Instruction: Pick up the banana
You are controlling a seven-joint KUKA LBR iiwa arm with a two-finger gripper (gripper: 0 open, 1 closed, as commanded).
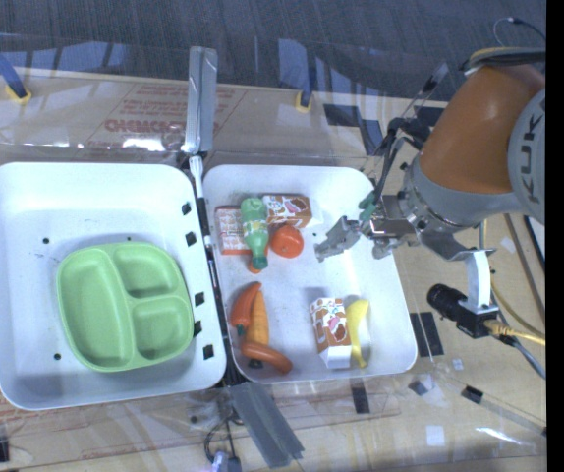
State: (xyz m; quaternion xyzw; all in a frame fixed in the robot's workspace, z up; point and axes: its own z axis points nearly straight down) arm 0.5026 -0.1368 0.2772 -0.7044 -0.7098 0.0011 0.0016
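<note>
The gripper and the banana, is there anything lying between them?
No. In the camera view, the stretch of right bin floor between the gripper and the banana is bare; a carton lies beside the banana.

Printed red lettering, seen upside down and too blurred to read with certainty, runs across the cardboard sheet (154, 121) behind the left bin. Large dark letters on the arm's grey housing (528, 160) are cut off at the frame edge and illegible. Printing on the small carton (330, 327) and the food packets (231, 230) cannot be read.
</note>
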